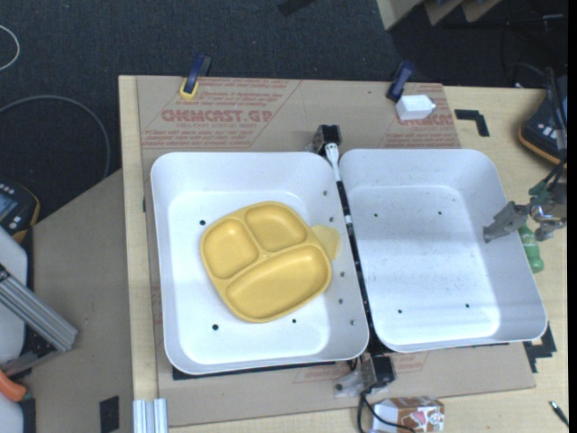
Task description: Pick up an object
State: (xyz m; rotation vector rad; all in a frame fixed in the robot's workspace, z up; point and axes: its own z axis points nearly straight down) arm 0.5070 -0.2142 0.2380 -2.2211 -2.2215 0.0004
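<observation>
Best reached by crossing from the right bin point(424, 251) to the yellow tray point(264, 262) and pinching its rim; gripper point(505, 224) state impossible to tell.

Two white bins point(176, 183), one yellow divided plate point(265, 261), two blue clamps point(194, 75), one gripper point(516, 221)
</observation>
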